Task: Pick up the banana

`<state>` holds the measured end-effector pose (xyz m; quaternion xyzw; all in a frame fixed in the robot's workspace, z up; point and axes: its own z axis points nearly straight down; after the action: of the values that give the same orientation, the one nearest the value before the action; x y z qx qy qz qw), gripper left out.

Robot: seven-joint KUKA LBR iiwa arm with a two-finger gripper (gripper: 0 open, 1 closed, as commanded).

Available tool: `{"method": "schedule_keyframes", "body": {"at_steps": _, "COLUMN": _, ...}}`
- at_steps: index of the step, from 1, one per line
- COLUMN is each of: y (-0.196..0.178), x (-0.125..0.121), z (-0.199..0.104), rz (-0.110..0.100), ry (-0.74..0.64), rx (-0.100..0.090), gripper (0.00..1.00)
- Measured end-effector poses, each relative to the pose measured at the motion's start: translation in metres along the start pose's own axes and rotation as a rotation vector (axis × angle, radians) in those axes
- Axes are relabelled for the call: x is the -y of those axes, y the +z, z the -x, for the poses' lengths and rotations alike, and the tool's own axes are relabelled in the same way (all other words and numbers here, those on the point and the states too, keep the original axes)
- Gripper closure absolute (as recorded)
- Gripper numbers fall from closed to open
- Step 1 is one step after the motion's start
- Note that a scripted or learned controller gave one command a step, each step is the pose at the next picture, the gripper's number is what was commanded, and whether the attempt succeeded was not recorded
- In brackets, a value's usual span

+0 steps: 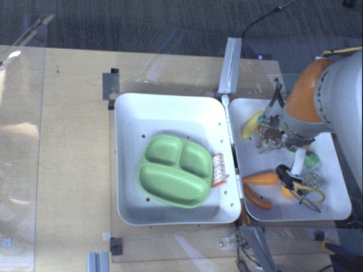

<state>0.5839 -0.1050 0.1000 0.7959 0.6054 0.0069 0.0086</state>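
Banana [250,124]: yellow, in the right bin [334,208], just left of the pincer [269,134], at its upper-left.
Pincer: low over the right bin; grip state cannot be told, nothing seen held.
Carrot [262,179]: orange, below the pincer.
Scissors [300,188]: below-right of the pincer.
Green divided plate [174,170]: left bin [127,152], well left of the pincer.

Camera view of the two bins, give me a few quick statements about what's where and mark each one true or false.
1. The green divided plate lies in the left bin. True.
2. The banana lies on the green plate. False: it is in the right bin, near its upper left corner.
3. The gripper is above the right bin. True.
4. The carrot sits in the left bin. False: it is in the right bin.
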Motion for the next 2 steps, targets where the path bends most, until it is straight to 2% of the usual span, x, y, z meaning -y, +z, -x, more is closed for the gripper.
{"method": "schedule_keyframes", "body": {"at_steps": 1, "y": 0.000, "x": 0.000, "z": 0.000, "rz": 0.000, "ry": 0.000, "rx": 0.000, "gripper": 0.00}}
{"method": "schedule_keyframes", "body": {"at_steps": 2, "y": 0.013, "x": -0.074, "z": 0.021, "rz": -0.044, "ry": 0.064, "rx": 0.003, "gripper": 0.00}}
